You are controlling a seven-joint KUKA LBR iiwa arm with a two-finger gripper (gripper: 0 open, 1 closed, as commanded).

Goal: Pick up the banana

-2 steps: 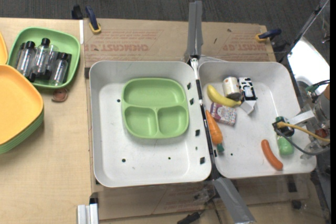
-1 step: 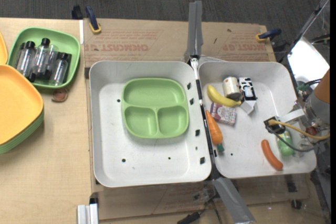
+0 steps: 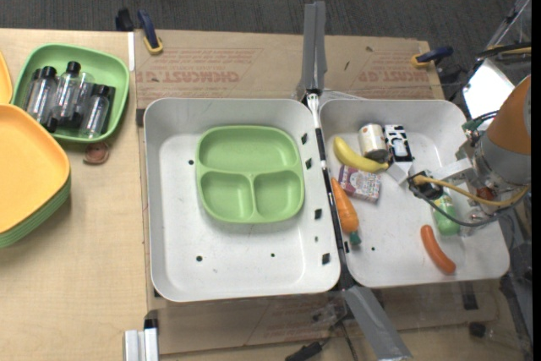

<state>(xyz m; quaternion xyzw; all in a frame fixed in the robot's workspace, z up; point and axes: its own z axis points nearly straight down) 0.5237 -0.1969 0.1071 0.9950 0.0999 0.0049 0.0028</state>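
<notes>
The yellow banana point(image 3: 356, 156) lies in the upper left part of the right bin point(image 3: 397, 266), its curve touching a small metal can point(image 3: 370, 137). Just below it rests a pink and purple carton point(image 3: 359, 184). My gripper point(image 3: 464, 200) hangs low over the right side of that bin, well to the right of the banana and close above a green object point(image 3: 446, 222). Nothing is visibly held in it.
An orange carrot point(image 3: 345, 211) lies along the right bin's left wall, a red sausage point(image 3: 438, 249) near its front, and a black and white packet point(image 3: 397, 142) beside the can. A green divided plate point(image 3: 251, 173) sits in the left bin point(image 3: 169, 207). Orange plates point(image 3: 30, 182) and a tray of bottles point(image 3: 72, 93) stand far left.
</notes>
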